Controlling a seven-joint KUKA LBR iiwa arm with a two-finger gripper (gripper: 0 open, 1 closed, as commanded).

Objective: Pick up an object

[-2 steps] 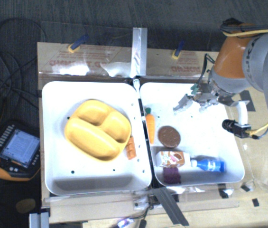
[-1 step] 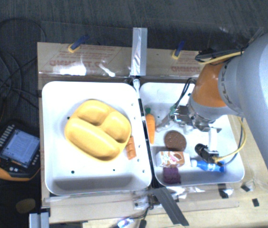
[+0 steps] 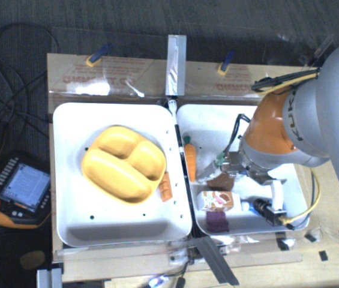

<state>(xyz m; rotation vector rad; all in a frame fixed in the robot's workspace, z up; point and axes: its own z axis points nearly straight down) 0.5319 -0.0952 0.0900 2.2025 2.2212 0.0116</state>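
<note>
Gripper (image 3: 226,171) low in right bin (image 3: 241,116), centre-right of frame, over brown object (image 3: 220,182); finger state impossible to tell; best lowered squarely before closing, clear of carton (image 3: 218,201)

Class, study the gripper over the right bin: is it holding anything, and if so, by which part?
It cannot be told. The gripper hangs low over a brown object in the right bin, but the arm's wrist hides the contact.

Dark carpeted floor (image 3: 97,11), black cables (image 3: 13,59), wooden bench (image 3: 121,74), handheld control pendant (image 3: 19,191) at left.
</note>
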